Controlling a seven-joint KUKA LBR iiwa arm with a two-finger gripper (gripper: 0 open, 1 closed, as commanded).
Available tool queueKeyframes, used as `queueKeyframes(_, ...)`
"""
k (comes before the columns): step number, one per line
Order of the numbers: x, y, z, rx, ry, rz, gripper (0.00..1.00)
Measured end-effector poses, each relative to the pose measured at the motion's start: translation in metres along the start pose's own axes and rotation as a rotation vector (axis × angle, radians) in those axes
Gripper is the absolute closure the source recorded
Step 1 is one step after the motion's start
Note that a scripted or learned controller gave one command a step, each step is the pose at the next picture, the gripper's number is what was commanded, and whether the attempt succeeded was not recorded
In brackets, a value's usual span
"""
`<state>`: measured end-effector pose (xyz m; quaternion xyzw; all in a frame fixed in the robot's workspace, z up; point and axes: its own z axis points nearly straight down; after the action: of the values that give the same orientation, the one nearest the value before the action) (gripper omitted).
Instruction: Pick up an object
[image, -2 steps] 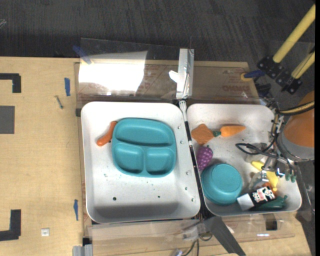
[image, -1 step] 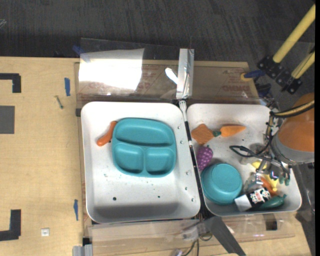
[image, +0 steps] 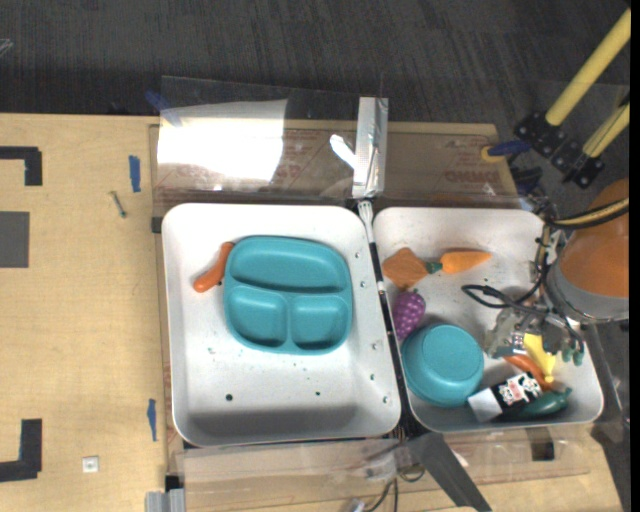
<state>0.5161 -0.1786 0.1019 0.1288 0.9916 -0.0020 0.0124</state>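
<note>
Lowered into the right bin (image: 470, 222) near its right wall: the claw (image: 528, 338), reaching in from the right; impossible to tell whether parted or closed. Directly under and touching it, a small yellow and orange toy (image: 537, 357). Just below that, a white and black carton (image: 507, 393) beside a dark green item (image: 552, 402). Left of the claw, a teal bowl (image: 442, 363), then purple grapes (image: 407, 311). Up and left, a carrot (image: 462, 262) and an orange wedge (image: 403, 268). Far left, in the other bin (image: 190, 330), 1 teal divided plate (image: 288, 292).
</note>
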Motion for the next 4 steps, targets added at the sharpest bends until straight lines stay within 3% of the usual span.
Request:
queueKeyframes(1,-0.059,0.038,-0.156,-0.003,0.004,-0.055,1.00)
queueKeyframes(2,-0.105,0.088,-0.122,-0.004,0.019,-0.023,1.00)
queueKeyframes(3,-0.029,0.158,-0.085,-0.004,0.023,-0.046,1.00)
queueKeyframes(4,-0.037,0.218,-0.123,-0.006,0.016,-0.001,1.00)
